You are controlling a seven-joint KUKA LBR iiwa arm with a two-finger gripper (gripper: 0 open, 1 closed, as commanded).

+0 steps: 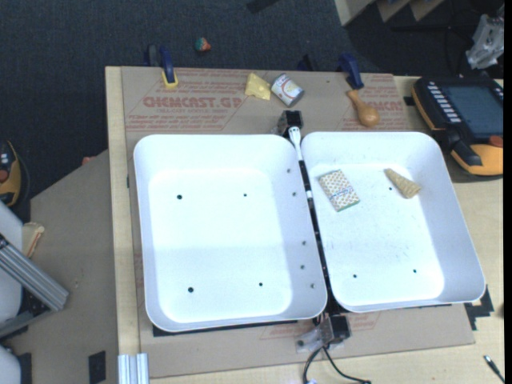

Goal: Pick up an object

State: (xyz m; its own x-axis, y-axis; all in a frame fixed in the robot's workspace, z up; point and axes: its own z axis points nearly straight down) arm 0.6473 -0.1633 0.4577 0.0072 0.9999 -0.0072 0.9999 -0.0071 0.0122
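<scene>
Dark blue carpet (96, 22) is seen beyond the far edge of a bench topped with a brown board (208, 101) printed with red lettering. Two shallow white bins are set on the board side by side, their inner rims touching along a black seam.

The left bin (152, 214) is the larger shape in view, and only small dark dots are seen on its floor. The right bin (448, 238) holds two things, both in its far half: a small card box (338, 190) with a blue patterned face is lying flat near the inner rim, and a tan cone (403, 183) is lying on its side toward the far right corner, well apart from the box.

Along the far edge of the board, two blue clamps (167, 64) are fixed, one near each far corner. Between them, a yellow wedge (258, 87) and a small silver-and-white item (287, 90) are lying just beside each other. A brown pear-shaped piece (364, 110) is resting near the right clamp.

A black and yellow handheld controller (468, 118) is lying off the board's far right corner.

No gripper can be made out on this bench, so nothing can be said about how its fingers stand.
</scene>
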